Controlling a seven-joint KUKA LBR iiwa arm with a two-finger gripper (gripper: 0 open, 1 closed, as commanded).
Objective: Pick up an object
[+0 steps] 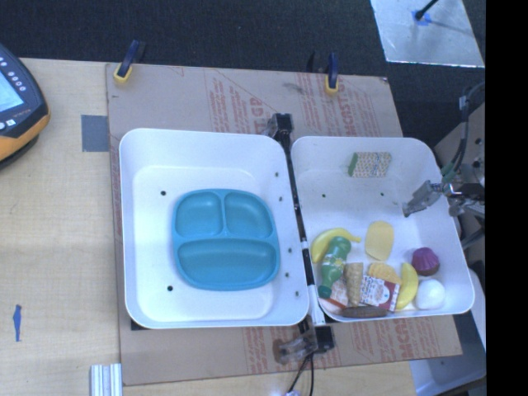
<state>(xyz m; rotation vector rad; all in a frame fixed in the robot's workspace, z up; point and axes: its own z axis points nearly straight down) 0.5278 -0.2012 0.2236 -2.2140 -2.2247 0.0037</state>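
Observation:
The right white bin [330, 157] holds a pile of toy food along its near side. There is a yellow banana [332, 239], a green bottle [333, 264], a pale yellow block [379, 240], a purple piece [426, 261], a white egg [431, 294], a second banana [407, 287] and a small printed packet [375, 290]. A green and yellow speckled sponge [370, 164] lies alone at the far side. My gripper [419, 200] reaches in over the bin's right rim, above bare floor between the sponge and the pile, touching nothing I can see.
The left white bin [140, 221] holds a blue divided plate [225, 239]. Clamps [332, 71] pin the cardboard sheet at the far edge. An orange and grey handset [16, 97] lies at the bench's far left.

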